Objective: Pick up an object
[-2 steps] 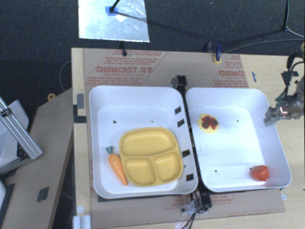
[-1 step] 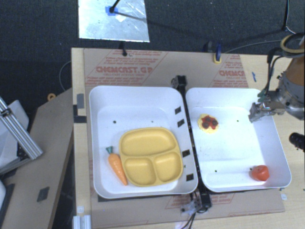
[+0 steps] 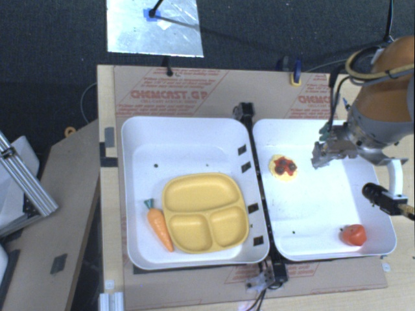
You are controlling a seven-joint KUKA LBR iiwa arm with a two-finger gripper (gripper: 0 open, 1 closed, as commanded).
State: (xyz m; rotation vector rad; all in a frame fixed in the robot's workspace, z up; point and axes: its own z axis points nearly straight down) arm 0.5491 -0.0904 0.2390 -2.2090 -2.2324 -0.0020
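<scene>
Writing: The brown board [image 3: 194, 89] under the bins carries red print that reads "CHEMCAST GP", seen upside down at its far edge; it repeats at the far right, partly hidden.
Left bin: A shallow white bin [image 3: 139, 173] holds a yellow divided tray [image 3: 204, 211] with three compartments. An orange toy carrot [image 3: 159, 227] with a green top lies just beside the tray's left edge, tilted.
Right bin: A second white bin [image 3: 311, 238] sits touching the first. A small yellow disc with dark red topping [image 3: 283, 167] lies near its far left. A red tomato-like object [image 3: 353, 234] sits near its front right corner, well apart from the disc.
My gripper: My gripper [image 3: 322, 157] hangs over the right bin, just right of the yellow disc. Nothing shows between its tips, and I cannot tell how wide it stands.
My arm: I reach in from the right, my grey wrist angled down and leftward, my orange band [image 3: 389, 60] above it.
Far side: A silver sheet [image 3: 154, 19] lies on dark carpet beyond the board.
</scene>
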